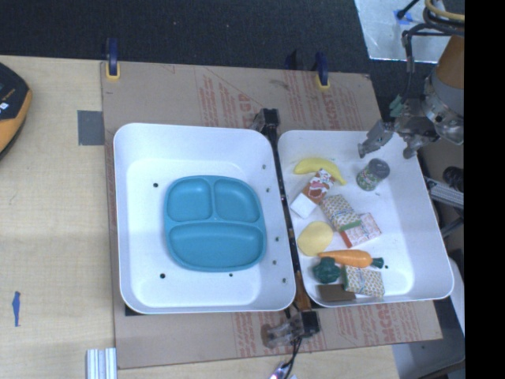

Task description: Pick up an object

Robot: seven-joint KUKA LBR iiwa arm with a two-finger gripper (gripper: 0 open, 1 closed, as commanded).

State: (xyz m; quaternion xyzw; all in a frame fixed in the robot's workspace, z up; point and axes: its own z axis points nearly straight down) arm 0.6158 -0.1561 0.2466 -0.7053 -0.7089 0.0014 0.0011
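Can (372, 174) lies just below the jaws (390, 142); jaws spread wide, holding nothing.

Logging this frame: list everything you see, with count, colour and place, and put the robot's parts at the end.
White bins: 2, white, side by side on the bench.
Divided plate: 1, blue, middle of the left bin.
Banana: 1, yellow, top of the right bin.
Small can: 1, grey-green, right bin, below the tool.
Carrot: 1, orange, lower part of the right bin.
Round yellow item: 1, yellow, above the carrot.
Dark green item: 1, lower left part of the right bin.
Small packets and boxes: several, mixed colours, centre of the right bin; too small to name.
Clamps: 2, blue, bench's far edge.
Arm: 1, grey with orange band, upper right.
Tool: 1, grey, fingers spread, above the right bin's upper right corner.
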